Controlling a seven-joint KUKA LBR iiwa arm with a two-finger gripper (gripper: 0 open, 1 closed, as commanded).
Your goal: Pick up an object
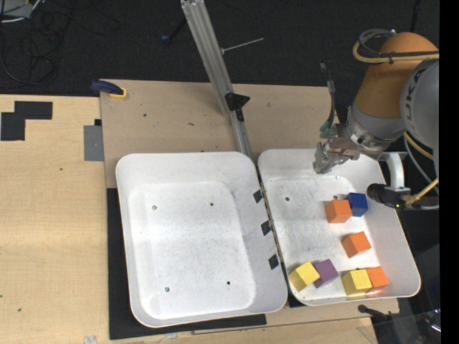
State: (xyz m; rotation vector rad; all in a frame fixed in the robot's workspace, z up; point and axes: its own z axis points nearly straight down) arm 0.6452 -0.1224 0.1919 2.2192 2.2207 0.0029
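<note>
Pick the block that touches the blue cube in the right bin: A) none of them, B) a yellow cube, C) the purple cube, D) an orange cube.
D: the blue cube sits against the upper orange cube in the right bin, while the purple cube and yellow cubes lie apart near the bin's front edge.

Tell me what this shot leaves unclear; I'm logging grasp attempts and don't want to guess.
- Gripper, camera view: small and blurred above the right bin; whether it holds anything can't be told.
- Blue cube: partly covered by the orange cube in front; whether they touch is unclear.
- Yellow cube and the orange cube beside it: contact is too small to judge.
</note>
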